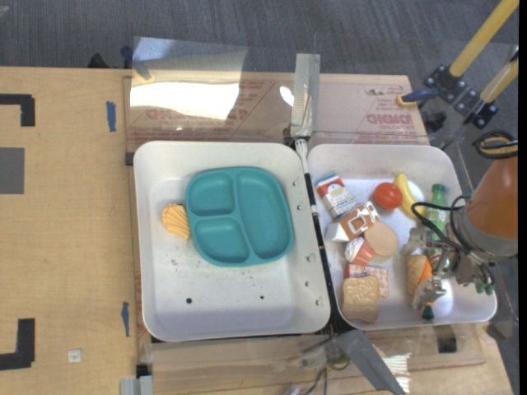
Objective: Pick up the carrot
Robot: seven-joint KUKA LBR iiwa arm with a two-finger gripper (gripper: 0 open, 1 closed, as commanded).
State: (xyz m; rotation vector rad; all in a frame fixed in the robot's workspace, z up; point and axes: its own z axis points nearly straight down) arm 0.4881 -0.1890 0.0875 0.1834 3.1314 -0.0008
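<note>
Resting at far left in the left shallow white plastic bin [156, 303]: a small ridged yellow-orange shell-shaped toy [175, 219], touching the edge of the teal three-compartment plate [240, 215]; irrelevant to the grasp, best left alone. Further right, crowded in the right shallow white bin [449, 164]: a red-and-white carton [333, 196], a round red tomato toy [386, 195], a yellow banana-like piece [406, 191], a tan cracker-textured block [361, 298]. Nearer the right wall, lying lengthwise toward the bin's front: the small orange toy carrot [423, 280] with a green tip, just beside a tan bread-like piece [414, 270]. Directly over it, low in the bin: the grey metal claw [432, 280], state impossible to tell amid cables and clutter. Advisable here: straddle the carrot across its narrow width, keep clear of the bread piece and bin wall, close firmly, then lift straight up, checking for the carrot between the pads before moving off.
</note>
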